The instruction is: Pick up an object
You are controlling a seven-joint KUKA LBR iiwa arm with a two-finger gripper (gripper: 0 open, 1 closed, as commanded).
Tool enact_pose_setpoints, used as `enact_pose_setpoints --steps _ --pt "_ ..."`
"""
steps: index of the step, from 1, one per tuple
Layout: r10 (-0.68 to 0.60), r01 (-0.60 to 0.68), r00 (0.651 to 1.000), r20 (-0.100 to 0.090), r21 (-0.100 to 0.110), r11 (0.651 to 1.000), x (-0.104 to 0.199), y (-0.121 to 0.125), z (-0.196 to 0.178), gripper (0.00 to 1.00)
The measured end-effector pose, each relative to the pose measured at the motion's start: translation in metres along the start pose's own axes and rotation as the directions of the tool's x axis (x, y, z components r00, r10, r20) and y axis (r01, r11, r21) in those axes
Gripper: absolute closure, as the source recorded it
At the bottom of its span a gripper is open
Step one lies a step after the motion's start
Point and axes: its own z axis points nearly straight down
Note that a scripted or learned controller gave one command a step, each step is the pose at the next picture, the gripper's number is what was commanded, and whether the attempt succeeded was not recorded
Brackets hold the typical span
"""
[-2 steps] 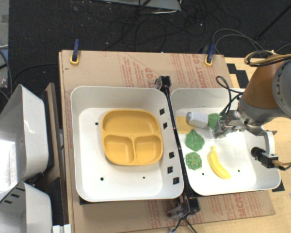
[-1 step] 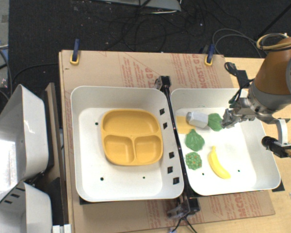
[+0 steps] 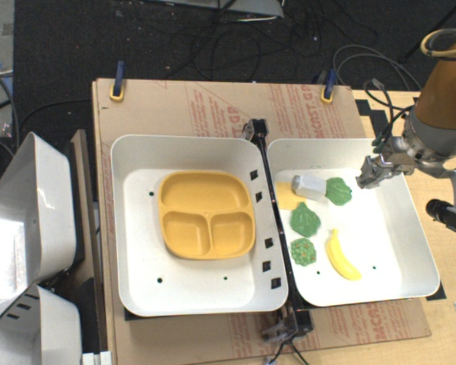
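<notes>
Hovering over the right bin (image 3: pixel 410 204), the pincer (image 3: pixel 367 175) holds nothing — how wide it is cannot be told. The green toy (image 3: pixel 338 192) sits just beside it; the pincer should drop straight onto it.

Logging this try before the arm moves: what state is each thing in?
Gripper: above right bin's far side, holding nothing.
Banana: lying flat, right bin.
Three green pieces: loose, right bin.
Grey-white piece: on its side.
Yellow divided tray: flat, left bin.
</notes>
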Motion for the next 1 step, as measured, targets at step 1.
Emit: enact_pose_setpoints --steps 1 --pt "-0.004 0.004 1.0 -0.002 0.003 1.0 0.0575 0.0152 0.0001 1.0"
